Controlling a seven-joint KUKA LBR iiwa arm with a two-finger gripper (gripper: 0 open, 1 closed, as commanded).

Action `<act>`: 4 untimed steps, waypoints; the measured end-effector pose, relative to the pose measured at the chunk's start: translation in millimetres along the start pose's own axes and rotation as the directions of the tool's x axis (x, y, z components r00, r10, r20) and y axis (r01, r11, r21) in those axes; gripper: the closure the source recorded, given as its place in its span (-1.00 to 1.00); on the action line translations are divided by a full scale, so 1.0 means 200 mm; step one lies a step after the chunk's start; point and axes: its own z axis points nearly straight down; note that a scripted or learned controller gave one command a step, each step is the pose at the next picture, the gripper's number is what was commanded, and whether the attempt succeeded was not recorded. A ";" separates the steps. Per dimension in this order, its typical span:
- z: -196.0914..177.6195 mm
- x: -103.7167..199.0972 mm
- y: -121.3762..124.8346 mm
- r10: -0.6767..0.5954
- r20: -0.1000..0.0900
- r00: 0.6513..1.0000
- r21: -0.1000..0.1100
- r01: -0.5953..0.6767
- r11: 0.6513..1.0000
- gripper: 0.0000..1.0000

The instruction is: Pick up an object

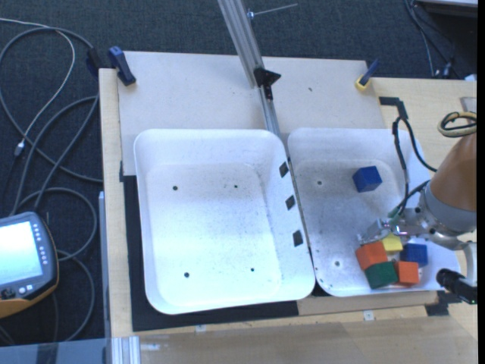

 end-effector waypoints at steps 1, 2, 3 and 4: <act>-0.05 0.00 0.01 -0.002 0.001 1.000 -0.003 0.002 1.000 1.00; -0.12 0.47 0.13 -0.011 -0.005 1.000 0.004 0.011 1.000 1.00; -0.51 0.69 0.74 -0.008 -0.001 1.000 -0.004 0.008 1.000 1.00; -0.51 1.01 0.61 -0.008 -0.006 1.000 0.011 0.009 1.000 1.00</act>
